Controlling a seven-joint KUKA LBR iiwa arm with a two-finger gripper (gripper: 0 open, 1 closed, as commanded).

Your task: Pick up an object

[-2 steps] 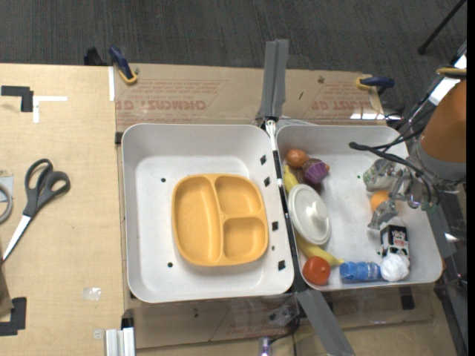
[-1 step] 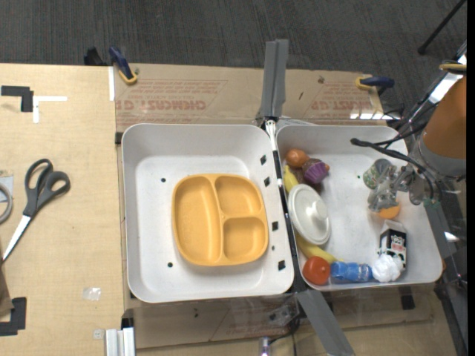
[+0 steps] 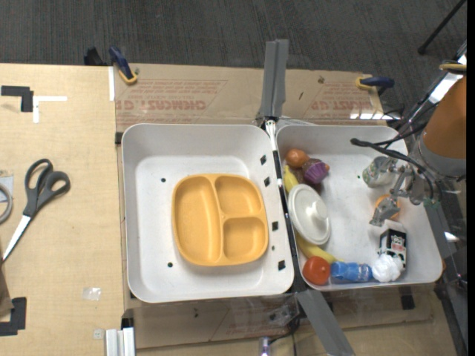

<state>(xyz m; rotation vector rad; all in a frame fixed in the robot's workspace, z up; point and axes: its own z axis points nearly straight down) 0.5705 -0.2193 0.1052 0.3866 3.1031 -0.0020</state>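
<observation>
Two shallow white bins (image 3: 141, 199) sit before us; our gripper (image 3: 386, 212) hovers low over the right one. Whether the fingers are apart, we cannot tell. Next we likely descend onto the small orange piece (image 3: 386, 202).

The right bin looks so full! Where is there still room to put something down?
In the right bin, bare floor lies between the white lid and the gripper. Its left wall and front edge are crowded. The left bin has bare floor around the yellow tray.

A: Two white bins: left bin (image 3: 141, 221), right bin (image 3: 349, 162). One yellow divided tray (image 3: 220, 219).

B: Right side: one white lid (image 3: 309, 212), one tomato (image 3: 316, 271), one banana (image 3: 291, 180), one blue bottle (image 3: 349, 273). On the table, one pair of scissors (image 3: 37, 191).
</observation>
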